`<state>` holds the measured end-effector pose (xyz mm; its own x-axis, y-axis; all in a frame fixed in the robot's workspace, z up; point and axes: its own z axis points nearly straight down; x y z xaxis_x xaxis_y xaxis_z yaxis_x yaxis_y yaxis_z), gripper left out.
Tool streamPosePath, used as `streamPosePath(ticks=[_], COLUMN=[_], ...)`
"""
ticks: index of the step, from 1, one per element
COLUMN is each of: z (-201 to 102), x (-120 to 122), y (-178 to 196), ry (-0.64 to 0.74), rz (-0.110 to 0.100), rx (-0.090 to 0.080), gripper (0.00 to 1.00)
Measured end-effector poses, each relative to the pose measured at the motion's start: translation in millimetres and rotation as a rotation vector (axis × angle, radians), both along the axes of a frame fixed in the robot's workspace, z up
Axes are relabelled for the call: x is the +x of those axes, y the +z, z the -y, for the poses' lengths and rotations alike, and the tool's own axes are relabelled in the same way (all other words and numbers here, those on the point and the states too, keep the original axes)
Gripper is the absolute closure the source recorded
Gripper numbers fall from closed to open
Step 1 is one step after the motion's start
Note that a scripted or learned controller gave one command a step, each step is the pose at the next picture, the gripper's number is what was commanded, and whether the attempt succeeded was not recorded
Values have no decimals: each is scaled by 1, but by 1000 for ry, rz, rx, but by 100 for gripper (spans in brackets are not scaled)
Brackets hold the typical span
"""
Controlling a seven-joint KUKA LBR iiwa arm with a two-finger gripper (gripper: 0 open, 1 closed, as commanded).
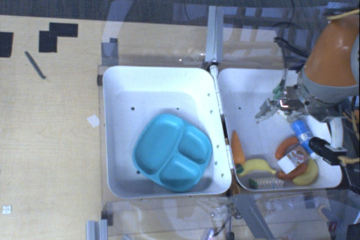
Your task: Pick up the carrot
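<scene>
The carrot (238, 148) is orange and slim, lying along the left wall of the right bin (247, 87), near its front. My gripper (270, 109) hangs over the middle of the right bin, up and to the right of the carrot, well apart from it. Its fingers (262, 114) are spread and nothing is between them. The orange-banded arm comes in from the right.
A yellow banana (257, 166), a sausage-like orange item (287, 147), a blue-capped bottle (302, 133), a dark brush (264, 182) and another banana (306, 175) crowd the right bin's front. The left bin (129, 87) holds a blue divided plate (173, 152).
</scene>
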<state>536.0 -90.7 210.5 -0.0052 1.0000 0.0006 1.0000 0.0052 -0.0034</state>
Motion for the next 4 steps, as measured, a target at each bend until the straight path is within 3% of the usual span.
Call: streamPosePath(ticks=[1, 2, 3, 4], z=[-108, -81, -52, -49], x=[-30, -49, -49, -38], y=[-29, -28, -28, -28], ry=[-139, 96, 129, 193], rz=[-2, 0, 1, 2], rx=[-1, 0, 0, 0], gripper=[0, 0, 0, 0])
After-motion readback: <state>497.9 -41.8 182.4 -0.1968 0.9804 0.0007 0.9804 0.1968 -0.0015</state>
